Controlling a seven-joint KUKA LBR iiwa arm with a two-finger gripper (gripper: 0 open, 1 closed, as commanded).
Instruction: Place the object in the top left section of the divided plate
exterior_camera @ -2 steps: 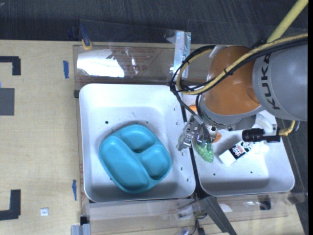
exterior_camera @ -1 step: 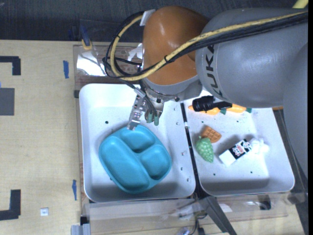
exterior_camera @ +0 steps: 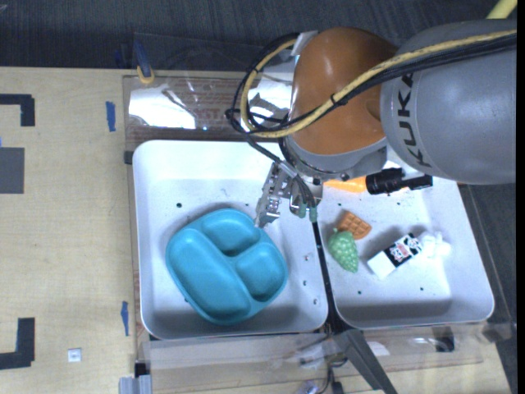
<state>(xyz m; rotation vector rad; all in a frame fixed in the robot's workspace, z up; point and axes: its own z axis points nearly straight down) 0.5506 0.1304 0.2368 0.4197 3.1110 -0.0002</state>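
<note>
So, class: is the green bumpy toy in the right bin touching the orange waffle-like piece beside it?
Touching. The camera view shows the green bumpy toy with its upper end directly against the lower edge of the orange waffle-like piece, no white bin floor between them.

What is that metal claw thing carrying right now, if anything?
It cannot be told. The end effector hangs over the blue plate's upper edge, too small and blurred to show anything in it.

Smooth, shiny blue plastic plate [exterior_camera: 227, 263]. Glossy white plastic bins [exterior_camera: 156, 179]. Pale, matt wood bench [exterior_camera: 61, 220]. Bumpy green toy [exterior_camera: 346, 251]. Shiny orange band [exterior_camera: 340, 89] on smooth grey arm [exterior_camera: 459, 105].
</note>
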